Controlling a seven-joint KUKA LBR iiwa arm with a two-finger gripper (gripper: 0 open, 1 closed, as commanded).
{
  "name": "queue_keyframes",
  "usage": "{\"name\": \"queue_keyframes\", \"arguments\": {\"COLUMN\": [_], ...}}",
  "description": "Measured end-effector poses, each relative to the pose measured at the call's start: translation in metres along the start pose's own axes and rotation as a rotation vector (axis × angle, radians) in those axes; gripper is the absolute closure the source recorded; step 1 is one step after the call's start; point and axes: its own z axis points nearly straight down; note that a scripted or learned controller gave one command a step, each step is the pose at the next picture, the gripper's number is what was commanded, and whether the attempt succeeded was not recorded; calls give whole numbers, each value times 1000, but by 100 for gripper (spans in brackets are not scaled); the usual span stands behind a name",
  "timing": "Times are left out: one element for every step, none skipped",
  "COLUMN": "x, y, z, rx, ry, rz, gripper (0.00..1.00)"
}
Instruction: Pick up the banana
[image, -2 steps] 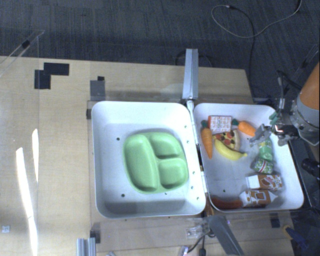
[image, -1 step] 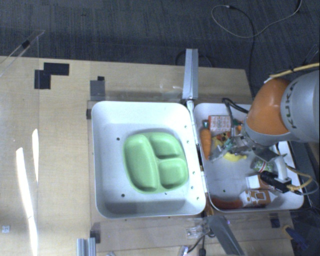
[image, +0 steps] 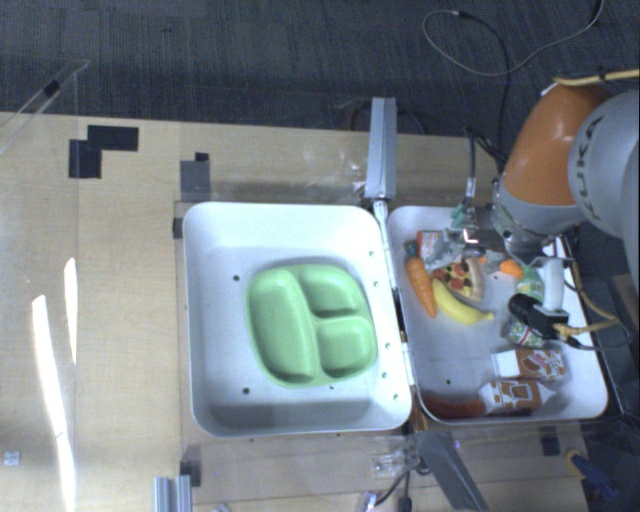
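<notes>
Overhead, the grey arm with its orange band (image: 548, 140) is reached in from the right above the right-hand white bin (image: 590, 400). The end effector (image: 470, 240) is seen above the far clutter; its opening cannot be told. The yellow curved banana (image: 462, 306) lies beside an orange carrot (image: 421, 286). A green divided plastic tray (image: 312, 322) sits in the left-hand white bin (image: 215, 300).

banana (image: 462, 305) lies beside carrot (image: 421, 285) in right bin (image: 590, 395).
</notes>
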Motion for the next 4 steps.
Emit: {"name": "queue_keyframes", "arguments": {"x": [1,1,15,-27], "y": [2,2,-17,-19], "z": [-12,-12,1,97], "rx": [-8,-7,4,-3], "ry": [-1,-1,1,0], "rz": [-7,-7,104,-19], "gripper": [100,0,0,0]}}
